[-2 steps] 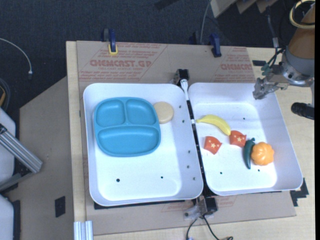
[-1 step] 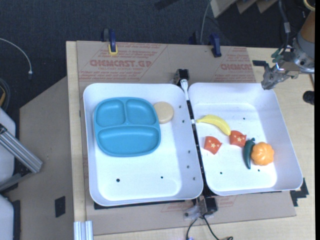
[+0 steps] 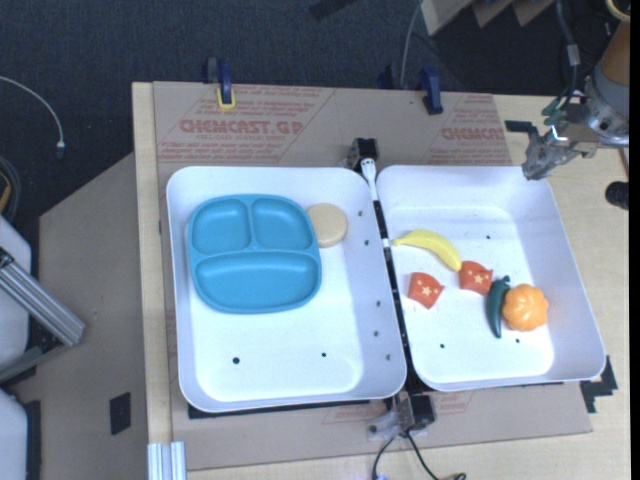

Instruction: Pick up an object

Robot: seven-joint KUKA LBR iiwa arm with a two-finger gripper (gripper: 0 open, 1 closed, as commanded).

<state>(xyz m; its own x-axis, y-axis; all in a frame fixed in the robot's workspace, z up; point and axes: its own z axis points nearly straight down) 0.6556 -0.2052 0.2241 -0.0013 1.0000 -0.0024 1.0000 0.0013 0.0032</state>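
In the right bin (image 3: 560, 238) lie a yellow banana (image 3: 432, 245), two red pieces (image 3: 425, 289) (image 3: 475, 277), a dark green pepper (image 3: 496, 306) and an orange pumpkin-like piece (image 3: 525, 307). My gripper (image 3: 541, 161) hangs at the far right corner of that bin, above its rim and well away from the objects. Nothing shows between its fingers. The left bin (image 3: 290, 368) holds a blue divided plate (image 3: 255, 253) and a beige round piece (image 3: 327, 224) touching the plate's right edge.
Both bins rest on a cardboard sheet (image 3: 300, 118) clamped at the back by two blue clamps (image 3: 222, 80) (image 3: 431, 88). A black bracket (image 3: 365, 154) sits between the bins at the back. Cables run past the bench.
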